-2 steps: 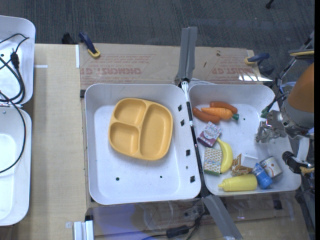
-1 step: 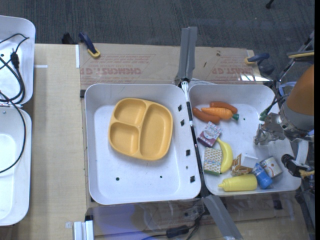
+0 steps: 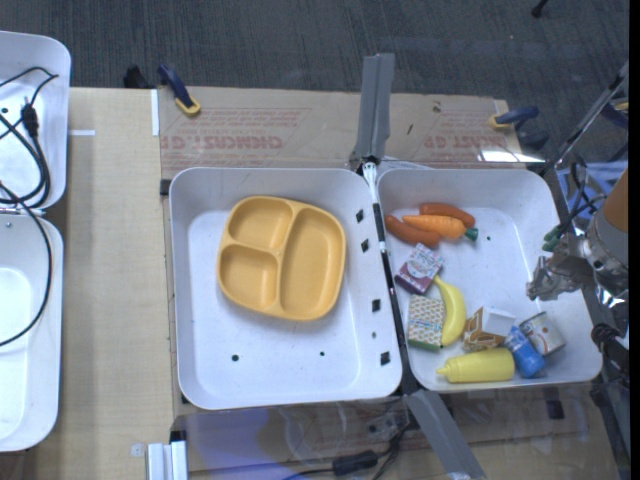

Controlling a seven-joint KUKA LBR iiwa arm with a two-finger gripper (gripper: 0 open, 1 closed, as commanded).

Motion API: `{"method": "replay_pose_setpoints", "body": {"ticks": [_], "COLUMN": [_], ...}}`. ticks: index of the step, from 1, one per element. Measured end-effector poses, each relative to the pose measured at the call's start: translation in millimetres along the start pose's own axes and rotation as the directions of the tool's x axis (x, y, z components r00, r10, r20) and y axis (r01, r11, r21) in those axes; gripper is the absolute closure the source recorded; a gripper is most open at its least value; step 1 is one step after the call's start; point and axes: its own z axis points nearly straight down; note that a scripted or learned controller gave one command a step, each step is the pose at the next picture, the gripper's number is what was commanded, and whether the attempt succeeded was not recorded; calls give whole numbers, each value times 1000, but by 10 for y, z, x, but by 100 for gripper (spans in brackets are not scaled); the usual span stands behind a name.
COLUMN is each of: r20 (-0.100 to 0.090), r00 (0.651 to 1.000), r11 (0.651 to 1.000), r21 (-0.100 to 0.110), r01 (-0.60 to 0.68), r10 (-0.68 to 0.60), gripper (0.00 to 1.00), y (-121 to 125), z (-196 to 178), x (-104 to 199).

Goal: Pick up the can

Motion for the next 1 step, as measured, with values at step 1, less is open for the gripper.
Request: {"method": "replay_pose_setpoints", "body": {"ticks": [1], "r20": [0], "r00": [999], "r11": [999], "r21": [1], "r01": [-49], "r10": [49], "gripper": [0], "y": [16], "z": [692], "x": [282]}}
